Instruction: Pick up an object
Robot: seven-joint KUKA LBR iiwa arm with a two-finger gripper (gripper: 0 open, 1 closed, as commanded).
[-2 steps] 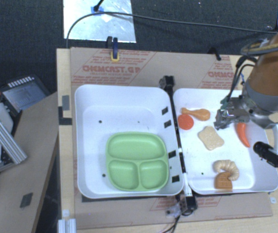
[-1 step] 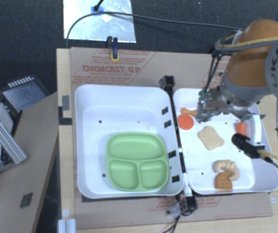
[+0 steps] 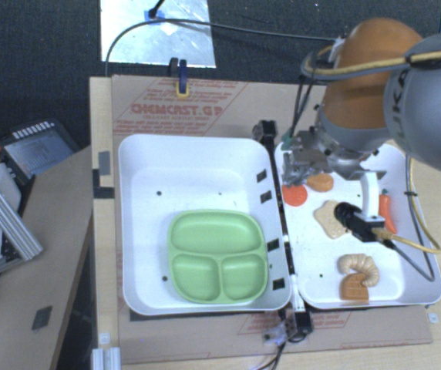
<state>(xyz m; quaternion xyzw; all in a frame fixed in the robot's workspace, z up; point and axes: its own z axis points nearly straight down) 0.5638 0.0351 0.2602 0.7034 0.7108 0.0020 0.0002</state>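
Two white bins sit side by side. The left bin (image 3: 139,164) holds one green plate (image 3: 217,254) with three compartments, lying toward its near right corner.

The right bin (image 3: 421,284) holds six loose pieces:
- One red disc (image 3: 294,196) lies by the left wall, toward the far end.
- One orange oval (image 3: 321,182) lies just right of the disc.
- One tan slice (image 3: 328,219) lies nearer, about mid-bin.
- One orange stick (image 3: 388,211) lies along the right side.
- One pale curl (image 3: 358,264) is near the near edge.
- One brown chunk (image 3: 353,287) touches the curl on its near side.

Any of these six could be the one to lift, and all rest on the bin floor.

The gripper (image 3: 299,173) is down at the far left corner of the right bin, close to the wall shared with the left bin. Its tip is just beyond the disc and beside the oval. Whether it touches either cannot be made out. The arm's bulk hides its working end, so I cannot tell whether it is open or closed, and nothing is seen held in it.
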